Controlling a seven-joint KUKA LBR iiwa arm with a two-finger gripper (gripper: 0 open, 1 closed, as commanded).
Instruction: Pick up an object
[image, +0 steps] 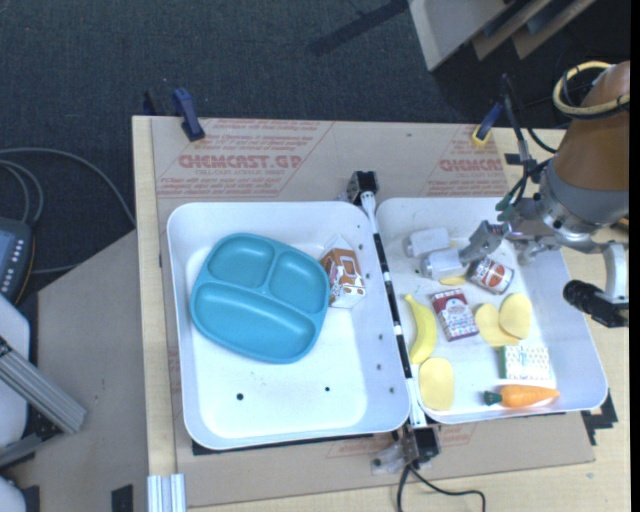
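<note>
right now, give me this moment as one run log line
phase: reaching | gripper: over right bin, above red can, grasp unclear | left bin: blue plate, small carton | lifted: nothing seen

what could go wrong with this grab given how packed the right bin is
1. The gripper sits low among a small can, a grey block and a red packet lying close together, so it may nudge or pinch two at once.
2. The banana lies near the bin divider and could get shoved against it.

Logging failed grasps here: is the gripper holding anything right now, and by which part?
It cannot be told. The gripper hovers over the right bin by a red can, but nothing shows between its fingers.
</note>
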